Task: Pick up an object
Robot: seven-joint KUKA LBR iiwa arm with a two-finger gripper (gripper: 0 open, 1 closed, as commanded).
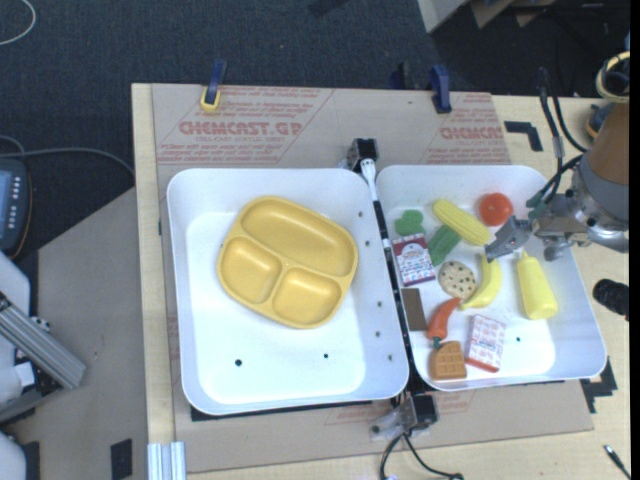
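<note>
The right bin (575,353) holds several toy foods. A corn cob (460,221) and a red tomato (494,208) lie at its back. A banana (489,283), a cookie (458,278) and a yellow block (536,288) sit mid-bin. Toward the front are an orange carrot (441,318), a waffle (449,360) and a pink-white packet (486,341). My gripper (530,243) hangs over the bin's right half, open, just behind the yellow block and banana. Nothing sits between its fingers (508,239).
The left bin (200,368) carries a yellow divided plate (288,261). Near the divider lie a red-white packet (412,261), green pieces (408,222) and a brown bar (415,308). The arm (610,178) enters over the right rim. Clamps (211,96) hold the bench's back edge.
</note>
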